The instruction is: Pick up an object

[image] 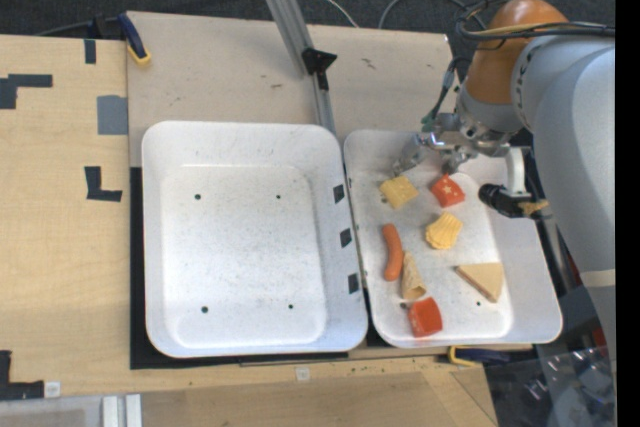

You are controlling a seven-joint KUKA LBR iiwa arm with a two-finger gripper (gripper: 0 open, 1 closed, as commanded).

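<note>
The left bin (240,235) lies bare of any toy food. Just beside it, the right bin (530,315) holds all the pieces. Going across it: an orange sausage (392,252) lies lengthwise near the bin's left side, with a small ice-cream cone (411,277) touching or nearly touching its lower end, and a red piece (425,317) near the front rim. Above them sits a yellow waffle-like square (399,192). Further right come a red pepper-like piece (447,191), a yellow corn-like piece (444,232) below it, and a tan cheese wedge (482,280) towards the bin's right front.

The gripper (443,141) hangs over the far end of the right bin, just above the waffle square and the red piece. Whether it is spread or closed cannot be told from this angle, and nothing is seen between its tips.

As a judgement, the pick is not yet made: every piece rests in the bin. The approach looks under way; descent, closing and lifting are left.
</note>
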